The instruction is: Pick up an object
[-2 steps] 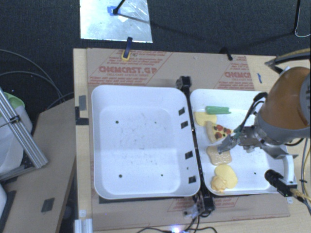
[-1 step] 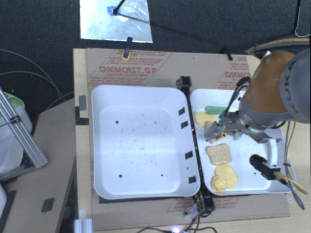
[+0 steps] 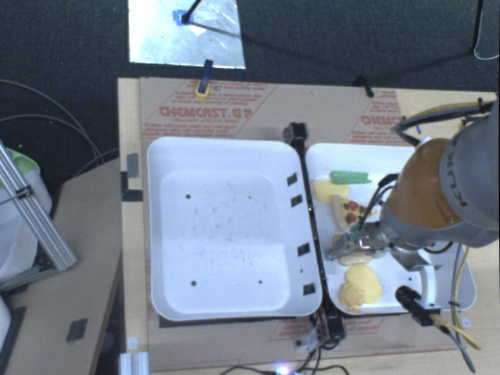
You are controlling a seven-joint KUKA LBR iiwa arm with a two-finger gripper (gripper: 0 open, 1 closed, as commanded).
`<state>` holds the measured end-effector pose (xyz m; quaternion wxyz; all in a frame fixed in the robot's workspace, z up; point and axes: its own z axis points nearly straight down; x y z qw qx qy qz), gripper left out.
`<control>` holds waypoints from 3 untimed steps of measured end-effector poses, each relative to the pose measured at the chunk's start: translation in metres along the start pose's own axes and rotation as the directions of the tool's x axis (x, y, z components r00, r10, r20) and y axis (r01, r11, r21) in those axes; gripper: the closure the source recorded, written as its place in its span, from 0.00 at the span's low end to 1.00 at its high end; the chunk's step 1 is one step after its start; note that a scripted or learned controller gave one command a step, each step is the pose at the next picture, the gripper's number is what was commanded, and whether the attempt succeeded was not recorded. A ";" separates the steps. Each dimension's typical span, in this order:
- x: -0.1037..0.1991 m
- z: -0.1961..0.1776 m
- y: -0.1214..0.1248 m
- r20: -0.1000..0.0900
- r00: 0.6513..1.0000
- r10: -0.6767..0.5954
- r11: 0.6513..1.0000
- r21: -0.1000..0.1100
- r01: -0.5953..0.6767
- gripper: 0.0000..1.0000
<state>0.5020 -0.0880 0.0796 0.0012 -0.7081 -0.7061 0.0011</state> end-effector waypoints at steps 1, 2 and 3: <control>0.045 -0.111 -0.002 -0.001 1.000 -0.012 1.000 -0.014 0.012 0.00; -0.046 -0.018 0.079 0.005 1.000 0.000 1.000 -0.008 0.000 0.00; 0.005 -0.008 0.115 0.001 1.000 -0.011 1.000 -0.006 0.011 0.00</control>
